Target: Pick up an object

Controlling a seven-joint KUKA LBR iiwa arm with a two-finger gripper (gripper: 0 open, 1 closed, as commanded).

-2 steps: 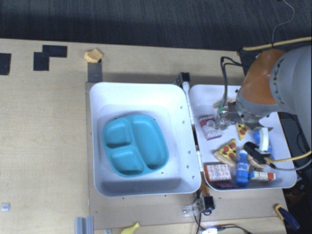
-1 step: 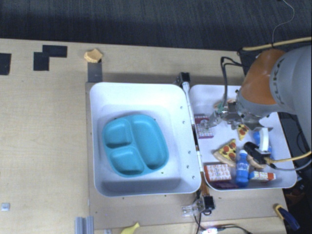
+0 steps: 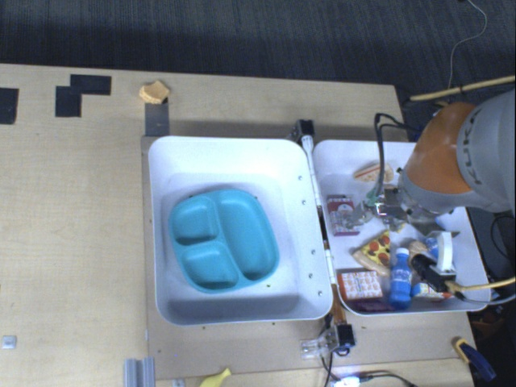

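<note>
Currently the grey arm [image 3: 492,147] is reaching in from the right and hanging over the right bin [image 3: 343,156]. Its orange band [image 3: 435,164] is blocking part of that bin's far side. The gripper [image 3: 385,210] is sitting low among the clutter, just beside the pizza slice toy [image 3: 372,253]. The wrist is covering its tip from above, so I cannot tell whether it is wide, narrow or gripping anything.

The pickable things are all lying in the right bin:
- A small red and white packet [image 3: 343,214] is lying near the left wall.
- A tan bun-like piece [image 3: 371,171] is lying at the far end, half hidden by the arm's cable.
- A blue bottle [image 3: 401,279] is lying toward the near wall.
- A red box [image 3: 360,285] is sitting just beside the bottle.
- A white and blue tube [image 3: 443,250] is peeking out under the arm, partly covered.
- A dark thing next to the bottle is too blurred to name.

The left bin [image 3: 161,297] is holding a teal divided plate [image 3: 224,239], fully visible. On the bench [image 3: 72,240], a yellowish lump [image 3: 154,93] is sitting behind the left bin. Something yellow [image 3: 214,376] is being cut off at the bottom edge.
</note>
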